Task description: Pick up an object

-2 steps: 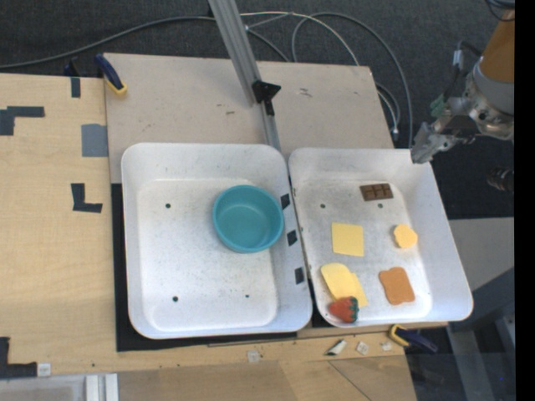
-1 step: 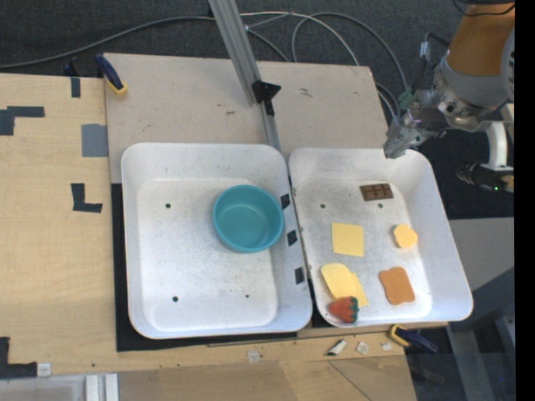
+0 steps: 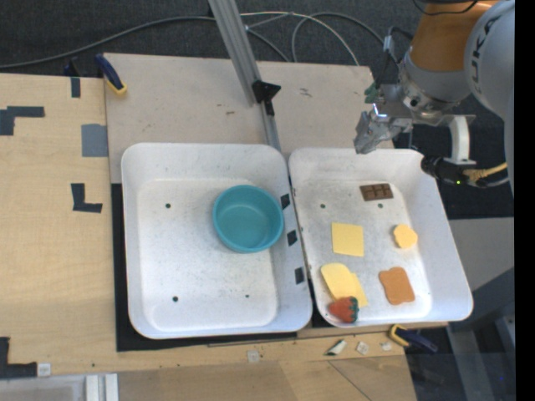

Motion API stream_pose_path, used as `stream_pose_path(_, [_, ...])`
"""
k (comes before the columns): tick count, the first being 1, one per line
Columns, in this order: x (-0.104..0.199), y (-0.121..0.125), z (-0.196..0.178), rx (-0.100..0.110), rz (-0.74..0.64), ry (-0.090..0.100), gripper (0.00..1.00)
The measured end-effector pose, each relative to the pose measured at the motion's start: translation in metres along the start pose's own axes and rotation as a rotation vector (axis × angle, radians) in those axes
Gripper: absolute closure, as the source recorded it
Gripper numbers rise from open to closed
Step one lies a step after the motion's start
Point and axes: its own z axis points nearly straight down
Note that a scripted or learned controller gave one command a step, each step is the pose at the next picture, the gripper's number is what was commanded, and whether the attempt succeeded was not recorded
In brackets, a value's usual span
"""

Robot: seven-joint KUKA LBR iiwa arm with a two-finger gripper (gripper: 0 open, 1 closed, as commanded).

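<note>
Left bin (image 3: pixel 150 224) carries a teal bowl (image 3: pixel 247 217), parked out of play. Right of the bowl, the right bin (image 3: pixel 435 224) spreads chocolate (image 3: pixel 375 192), cheese slice (image 3: pixel 348 240), strawberry (image 3: pixel 343 310) and bread (image 3: pixel 397 286), spaced for easy picking. The gripper (image 3: pixel 370 134) hovers over that bin's far rim, carrying nothing; whether the jaws are released, I cannot tell.

a single fixed camera looks down at a slant from above the bench (image 3: pixel 50 224), far enough off to take in both the left bin (image 3: pixel 150 307) and the right bin (image 3: pixel 443 249) whole, with the arm (image 3: pixel 468 32) entering right of the right bin.
</note>
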Motion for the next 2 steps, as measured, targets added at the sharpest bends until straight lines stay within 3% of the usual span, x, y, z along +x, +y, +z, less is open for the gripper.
stream_pose_path(2, [0.116,0.014,0.025,0.001,0.000,0.000,1.00])
